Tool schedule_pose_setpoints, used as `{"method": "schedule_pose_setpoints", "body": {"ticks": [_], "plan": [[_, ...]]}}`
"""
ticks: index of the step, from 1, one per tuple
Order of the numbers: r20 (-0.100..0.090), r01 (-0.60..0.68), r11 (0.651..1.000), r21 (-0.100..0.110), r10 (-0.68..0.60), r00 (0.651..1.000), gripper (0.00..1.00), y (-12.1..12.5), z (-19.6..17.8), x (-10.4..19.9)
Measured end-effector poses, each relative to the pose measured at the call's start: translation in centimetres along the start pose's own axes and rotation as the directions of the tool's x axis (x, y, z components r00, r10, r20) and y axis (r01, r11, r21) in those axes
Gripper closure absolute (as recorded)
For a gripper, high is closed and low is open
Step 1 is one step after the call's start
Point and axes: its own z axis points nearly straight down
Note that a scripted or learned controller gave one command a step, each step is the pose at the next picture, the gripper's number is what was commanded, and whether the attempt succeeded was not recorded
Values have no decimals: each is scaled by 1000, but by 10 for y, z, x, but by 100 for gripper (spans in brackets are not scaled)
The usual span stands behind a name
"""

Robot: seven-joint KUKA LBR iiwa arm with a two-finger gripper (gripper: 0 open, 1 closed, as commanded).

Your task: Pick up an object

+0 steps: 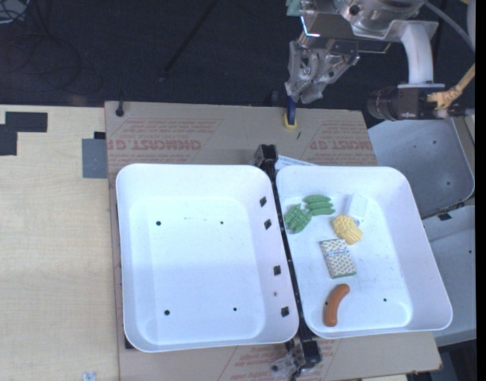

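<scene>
- In the right bin (pixel 422 244) lie five small things, any of which could be the pick: a green pea pod (pixel 318 204) and a second green pod (pixel 297 218) up near the divider, touching or almost touching each other.
- Just right of them sits a yellow corn cob (pixel 347 229), with a small white block (pixel 356 206) right above it.
- Below the corn, a patterned packet (pixel 337 258) lies tilted, near the middle of the bin.
- Lower still, an orange-brown sausage (pixel 335 304) rests at a slant, apart from the packet.
- The left bin (pixel 132 213) sits alongside, edge to edge with the right one, black clips along the seam between them.
- Both bins rest on a brown cardboard sheet (pixel 195 137) with red print, on a pale wooden bench (pixel 44 244).
- And up top, there's the gripper (pixel 307 92), high over the far edge of the cardboard, well clear of the bins and everything in them.
- Its tips hang close together, pointing down, but whether they are parted or closed cannot be told from here.
- A small blue and yellow object (pixel 291 115) shows just beneath the tips; whether it is held cannot be told.
- The grey arm (pixel 386 6) comes in from the upper right.
</scene>
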Motion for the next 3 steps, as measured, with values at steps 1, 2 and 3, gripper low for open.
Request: {"method": "schedule_pose_setpoints", "body": {"ticks": [1, 2, 3], "plan": [[0, -2, 1000, 0, 2, 1000, 100, 31, 0, 48], [0, -1, 1000, 1, 1, 1000, 100, 51, 0, 101], [1, -7, 1000, 3, 7, 1000, 100, -15, -2, 45]]}}
